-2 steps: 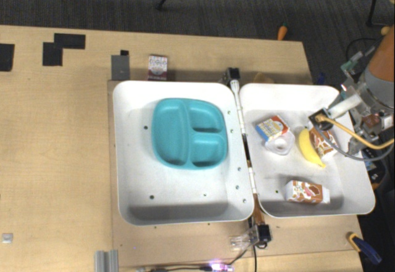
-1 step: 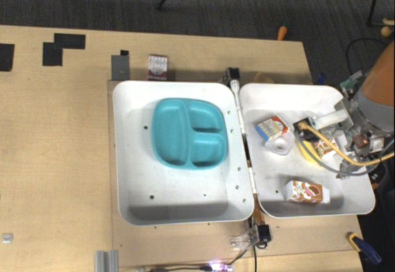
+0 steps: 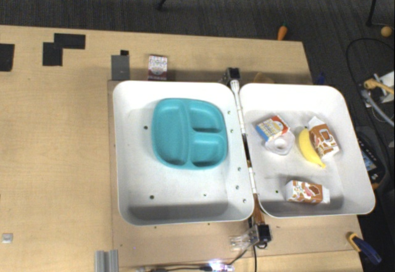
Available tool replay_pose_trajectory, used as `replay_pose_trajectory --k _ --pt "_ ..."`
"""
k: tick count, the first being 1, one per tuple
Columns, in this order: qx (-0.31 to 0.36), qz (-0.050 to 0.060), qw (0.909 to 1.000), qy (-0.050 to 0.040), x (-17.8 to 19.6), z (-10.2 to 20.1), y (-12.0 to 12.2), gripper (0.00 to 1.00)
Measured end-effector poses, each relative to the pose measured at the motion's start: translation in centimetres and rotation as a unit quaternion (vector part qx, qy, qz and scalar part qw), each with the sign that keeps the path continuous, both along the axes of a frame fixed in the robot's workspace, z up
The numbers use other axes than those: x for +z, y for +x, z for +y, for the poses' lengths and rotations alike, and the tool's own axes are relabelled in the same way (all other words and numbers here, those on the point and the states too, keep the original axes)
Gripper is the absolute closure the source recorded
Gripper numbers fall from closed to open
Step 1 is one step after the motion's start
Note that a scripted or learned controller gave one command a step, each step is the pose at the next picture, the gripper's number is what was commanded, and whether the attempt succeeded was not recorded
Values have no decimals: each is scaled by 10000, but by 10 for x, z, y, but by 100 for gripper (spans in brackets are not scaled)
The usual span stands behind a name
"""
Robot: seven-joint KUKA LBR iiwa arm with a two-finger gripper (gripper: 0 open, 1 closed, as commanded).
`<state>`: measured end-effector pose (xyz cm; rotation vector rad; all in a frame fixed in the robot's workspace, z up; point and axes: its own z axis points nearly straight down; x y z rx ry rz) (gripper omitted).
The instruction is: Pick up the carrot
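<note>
If the carrot (image 3: 282,32) is that small orange piece at the counter's (image 3: 55,141) upper edge, right of centre, expect it light, stiff and tapered; grip its thicker middle. Tool opening: cannot tell.

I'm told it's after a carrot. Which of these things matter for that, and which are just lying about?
For the job: small orange thing beyond the bench's far edge, perhaps the carrot; too small to tell.

Lying about: teal plate in the left bin; banana, white cup, blue carton, brown carton, front carton in the right bin.
</note>
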<state>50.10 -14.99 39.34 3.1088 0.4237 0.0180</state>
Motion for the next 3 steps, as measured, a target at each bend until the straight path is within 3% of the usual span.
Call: replay_pose_trajectory --k 1,3 --pt "-324 75 9994 10 -61 -45 19 0" --pt "-306 56 9995 15 -59 -44 20 0"
